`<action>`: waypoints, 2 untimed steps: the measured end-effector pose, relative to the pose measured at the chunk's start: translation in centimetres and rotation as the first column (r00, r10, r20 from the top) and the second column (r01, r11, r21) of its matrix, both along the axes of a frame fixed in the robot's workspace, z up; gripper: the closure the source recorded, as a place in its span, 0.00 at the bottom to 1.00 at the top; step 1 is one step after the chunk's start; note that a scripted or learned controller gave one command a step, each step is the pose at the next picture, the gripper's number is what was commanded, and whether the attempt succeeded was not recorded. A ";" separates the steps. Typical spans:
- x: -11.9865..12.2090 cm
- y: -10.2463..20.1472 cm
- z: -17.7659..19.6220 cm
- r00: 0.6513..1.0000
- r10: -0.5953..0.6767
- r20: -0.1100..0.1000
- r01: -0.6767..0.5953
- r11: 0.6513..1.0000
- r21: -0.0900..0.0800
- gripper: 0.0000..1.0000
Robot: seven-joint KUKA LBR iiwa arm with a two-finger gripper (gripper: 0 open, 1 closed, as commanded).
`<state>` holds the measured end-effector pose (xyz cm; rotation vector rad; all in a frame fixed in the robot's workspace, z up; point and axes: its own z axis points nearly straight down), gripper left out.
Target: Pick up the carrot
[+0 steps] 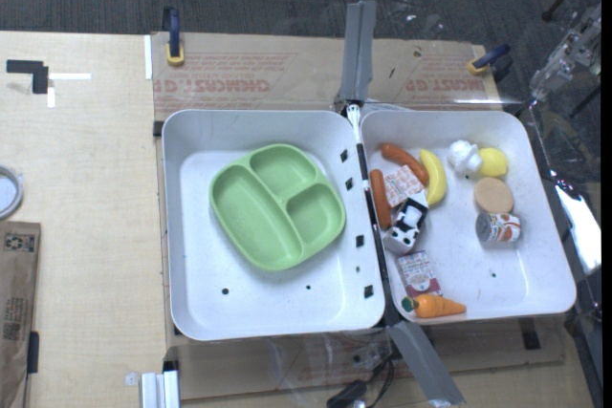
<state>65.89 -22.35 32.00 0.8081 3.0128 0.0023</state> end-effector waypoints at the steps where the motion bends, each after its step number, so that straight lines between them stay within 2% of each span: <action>1: -2.0 4.1 2.2 0.999 0.032 -0.019 -0.032 0.999 0.004 1.00; 2: -1.8 4.1 3.1 0.999 0.033 -0.014 -0.033 0.999 0.003 1.00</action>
